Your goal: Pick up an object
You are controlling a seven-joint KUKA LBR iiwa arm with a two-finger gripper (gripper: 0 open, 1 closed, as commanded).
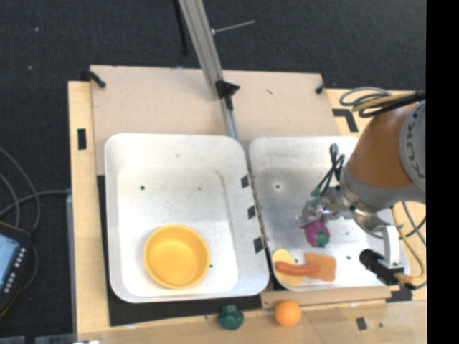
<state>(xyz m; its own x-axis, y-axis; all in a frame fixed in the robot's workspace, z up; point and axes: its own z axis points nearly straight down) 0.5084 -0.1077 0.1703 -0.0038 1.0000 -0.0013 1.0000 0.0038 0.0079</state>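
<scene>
My gripper hangs low over the middle of the right bin, at the end of the grey and orange arm. Directly beneath it, touching or nearly touching, lies a small purple object with a green end. I cannot make out whether that object is gripped. Just in front, at the bin's near edge, lie a red-orange curved piece, an orange block and a pale yellow piece.
A yellow bowl sits in the front of the left bin. An orange ball and a green object lie on the bench in front of the bins. A metal pole rises behind the bins.
</scene>
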